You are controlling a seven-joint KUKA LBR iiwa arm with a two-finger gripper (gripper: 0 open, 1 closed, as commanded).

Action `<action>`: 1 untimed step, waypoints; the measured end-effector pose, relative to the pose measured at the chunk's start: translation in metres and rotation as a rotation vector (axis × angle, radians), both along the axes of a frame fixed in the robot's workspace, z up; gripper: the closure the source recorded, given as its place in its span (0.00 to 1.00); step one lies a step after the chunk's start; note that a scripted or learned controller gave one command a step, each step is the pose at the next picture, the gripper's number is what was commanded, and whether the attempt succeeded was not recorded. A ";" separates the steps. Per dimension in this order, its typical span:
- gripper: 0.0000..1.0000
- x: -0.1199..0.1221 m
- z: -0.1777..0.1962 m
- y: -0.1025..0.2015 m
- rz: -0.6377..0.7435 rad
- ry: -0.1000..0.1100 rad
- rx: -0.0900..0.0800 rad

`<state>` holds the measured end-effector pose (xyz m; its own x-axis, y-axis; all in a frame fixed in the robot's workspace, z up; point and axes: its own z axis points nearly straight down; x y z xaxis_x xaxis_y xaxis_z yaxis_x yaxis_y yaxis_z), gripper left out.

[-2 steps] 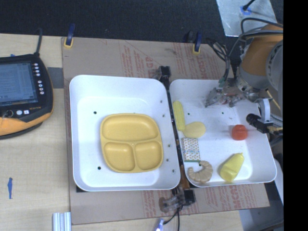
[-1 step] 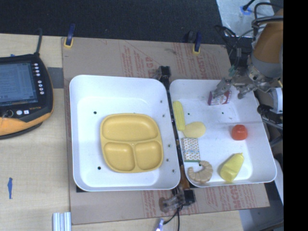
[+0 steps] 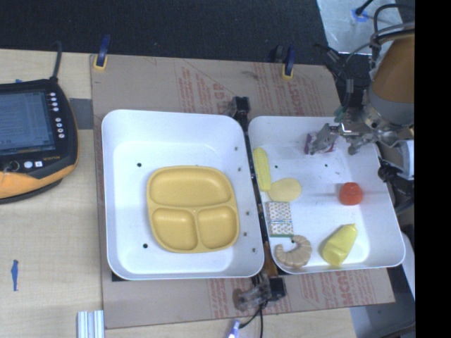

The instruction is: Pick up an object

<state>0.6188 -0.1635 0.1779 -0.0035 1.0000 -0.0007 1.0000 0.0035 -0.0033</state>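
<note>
Red, round and small, the tomato-like ball (image 3: 350, 193) lies in the right bin (image 3: 394, 259), with a yellow bottle (image 3: 339, 244) nearer. Gripper (image 3: 320, 144) hovers at the bin's far side, fingers apart and empty; descending there, it would likely close on bare floor.

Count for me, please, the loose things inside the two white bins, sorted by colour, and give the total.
Yellow: 4 (divided plate, long piece, round flat piece, bottle)
Red: 1 (ball)
Tan: 1 (curved piece)
White patterned: 1 (small packet)
Total: 7
</note>
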 end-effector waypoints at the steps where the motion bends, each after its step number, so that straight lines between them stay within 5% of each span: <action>1: 0.00 0.037 -0.043 0.010 0.002 0.000 -0.001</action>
